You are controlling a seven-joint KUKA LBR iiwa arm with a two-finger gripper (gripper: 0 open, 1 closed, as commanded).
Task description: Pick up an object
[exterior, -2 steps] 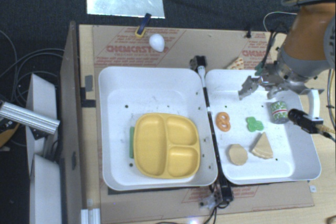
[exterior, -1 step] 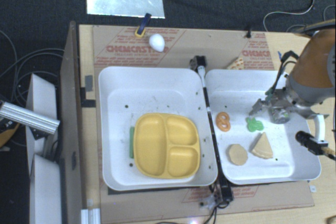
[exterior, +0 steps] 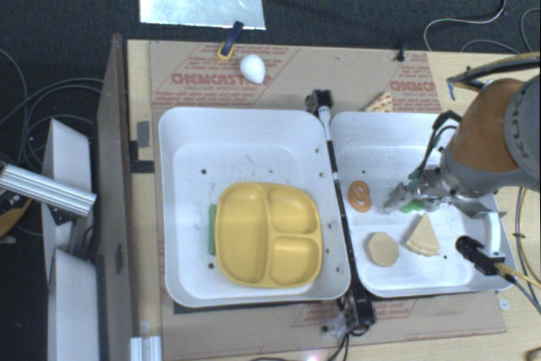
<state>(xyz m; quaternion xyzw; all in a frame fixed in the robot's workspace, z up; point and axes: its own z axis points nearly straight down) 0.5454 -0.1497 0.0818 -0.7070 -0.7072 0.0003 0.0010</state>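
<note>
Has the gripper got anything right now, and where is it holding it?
Cannot be told. The gripper is low in the right bin over something green, beside the wedge, but no grasp is visible.

yellow tray (exterior: 269, 232) in left bin (exterior: 190, 139) | gripper (exterior: 407, 200) above right bin (exterior: 372, 139)

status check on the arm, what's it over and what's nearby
Gripper low in right bin, over a green piece. Grasp unconfirmed. Wedge, round piece and pretzel close by.
</note>
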